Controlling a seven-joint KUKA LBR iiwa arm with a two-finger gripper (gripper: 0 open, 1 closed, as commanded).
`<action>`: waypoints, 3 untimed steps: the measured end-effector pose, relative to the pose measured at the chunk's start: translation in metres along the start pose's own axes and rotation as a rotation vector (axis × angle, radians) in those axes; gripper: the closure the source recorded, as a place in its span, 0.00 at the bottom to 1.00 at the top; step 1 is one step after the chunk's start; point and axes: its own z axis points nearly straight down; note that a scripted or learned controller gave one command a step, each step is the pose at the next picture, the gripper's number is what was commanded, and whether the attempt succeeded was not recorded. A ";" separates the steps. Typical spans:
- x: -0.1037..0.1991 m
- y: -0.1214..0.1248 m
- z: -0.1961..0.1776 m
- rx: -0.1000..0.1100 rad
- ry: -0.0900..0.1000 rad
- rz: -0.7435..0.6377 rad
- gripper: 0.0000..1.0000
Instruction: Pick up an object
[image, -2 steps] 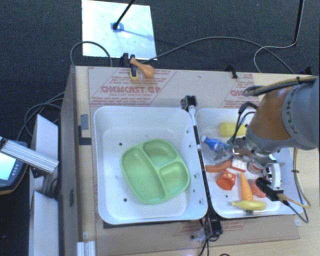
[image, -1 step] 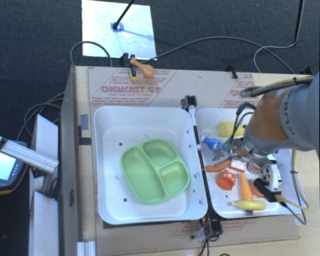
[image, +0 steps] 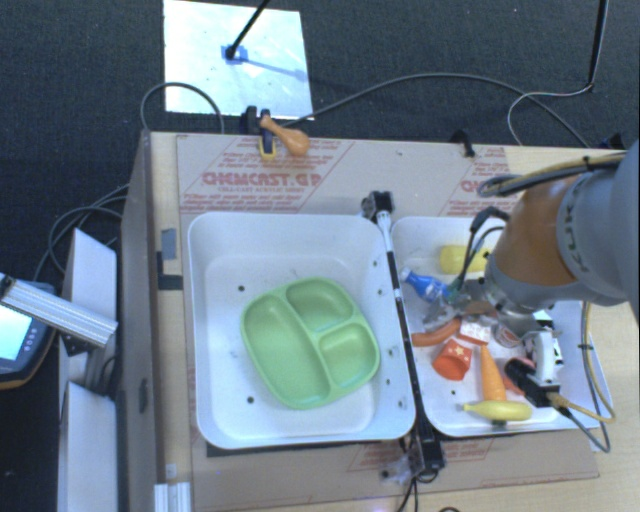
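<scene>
Two bins on bench. Arm over right bin (image: 590, 420); hand (image: 478, 312) finger state: can't tell. Orange cup (image: 452, 360), carrot (image: 491, 373), banana (image: 497, 409) just below hand; green divided plate (image: 310, 342) well left.

Right white bin (image: 440, 418), left half: blue plastic piece (image: 424, 287) near the left wall; yellow rounded object (image: 455, 259) toward the far edge; red-orange sausage shape (image: 437, 335); red cup (image: 452, 360), tipped; orange carrot (image: 491, 374); yellow banana (image: 497, 409) flat along the near edge.
</scene>
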 end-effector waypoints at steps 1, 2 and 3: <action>-0.001 0.001 0.000 0.003 0.002 0.000 0.00; 0.003 0.000 0.000 0.002 0.000 0.000 0.00; 0.002 0.002 -0.011 0.000 0.000 0.000 1.00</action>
